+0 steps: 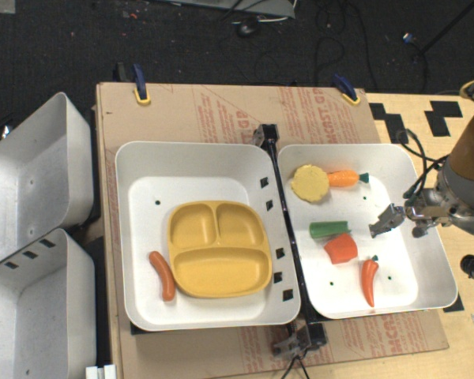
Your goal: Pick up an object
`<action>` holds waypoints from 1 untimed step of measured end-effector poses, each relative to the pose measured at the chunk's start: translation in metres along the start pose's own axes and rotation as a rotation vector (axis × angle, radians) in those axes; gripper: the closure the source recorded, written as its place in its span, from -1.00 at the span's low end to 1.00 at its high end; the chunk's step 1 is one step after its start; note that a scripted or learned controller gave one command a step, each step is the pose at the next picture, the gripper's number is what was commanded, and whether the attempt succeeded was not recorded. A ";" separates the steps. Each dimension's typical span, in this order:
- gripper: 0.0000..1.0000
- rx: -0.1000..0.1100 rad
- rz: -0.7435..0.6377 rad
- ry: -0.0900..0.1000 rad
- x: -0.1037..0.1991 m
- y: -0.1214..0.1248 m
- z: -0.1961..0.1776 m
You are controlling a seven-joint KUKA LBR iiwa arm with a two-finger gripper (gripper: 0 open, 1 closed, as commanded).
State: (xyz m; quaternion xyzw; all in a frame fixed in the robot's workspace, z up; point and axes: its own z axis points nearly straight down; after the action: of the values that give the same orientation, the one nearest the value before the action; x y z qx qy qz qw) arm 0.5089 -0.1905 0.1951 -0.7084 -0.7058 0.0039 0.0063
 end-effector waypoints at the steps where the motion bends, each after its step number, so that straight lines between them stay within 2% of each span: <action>1: -1.00 -0.014 -0.004 -0.004 0.000 0.003 -0.007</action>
State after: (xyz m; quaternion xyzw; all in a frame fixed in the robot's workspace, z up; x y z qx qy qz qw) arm 0.5123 -0.1901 0.2023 -0.7070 -0.7072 0.0003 0.0000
